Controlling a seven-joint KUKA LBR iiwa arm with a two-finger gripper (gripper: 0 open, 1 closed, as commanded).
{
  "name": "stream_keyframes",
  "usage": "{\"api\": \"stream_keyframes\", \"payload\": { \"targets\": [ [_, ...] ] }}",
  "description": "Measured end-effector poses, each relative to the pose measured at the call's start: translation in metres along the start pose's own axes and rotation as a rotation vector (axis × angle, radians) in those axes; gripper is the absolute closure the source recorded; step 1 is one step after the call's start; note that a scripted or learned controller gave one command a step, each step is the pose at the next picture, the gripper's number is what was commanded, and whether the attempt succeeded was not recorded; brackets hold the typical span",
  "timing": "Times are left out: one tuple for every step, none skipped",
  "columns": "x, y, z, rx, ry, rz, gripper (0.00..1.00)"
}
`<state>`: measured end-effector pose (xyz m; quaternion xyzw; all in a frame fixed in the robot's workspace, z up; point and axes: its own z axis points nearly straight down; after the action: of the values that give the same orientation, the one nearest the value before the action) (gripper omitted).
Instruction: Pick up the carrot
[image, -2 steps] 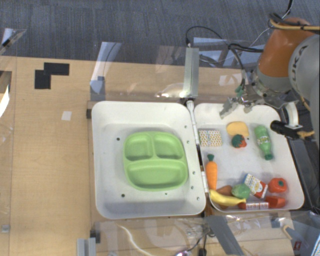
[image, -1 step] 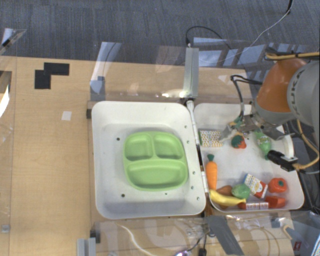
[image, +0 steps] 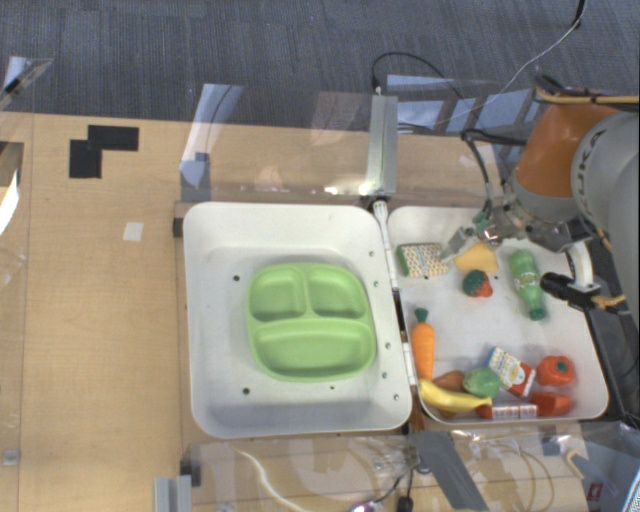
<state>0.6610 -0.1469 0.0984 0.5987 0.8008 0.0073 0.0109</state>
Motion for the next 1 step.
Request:
{"api": "stream_keyframes", "payload": {
  "targets": [
    [0.0003, 0.0027, -0.0095, -0.006, -0.004, -0.004, 1.00]
  ]
}}
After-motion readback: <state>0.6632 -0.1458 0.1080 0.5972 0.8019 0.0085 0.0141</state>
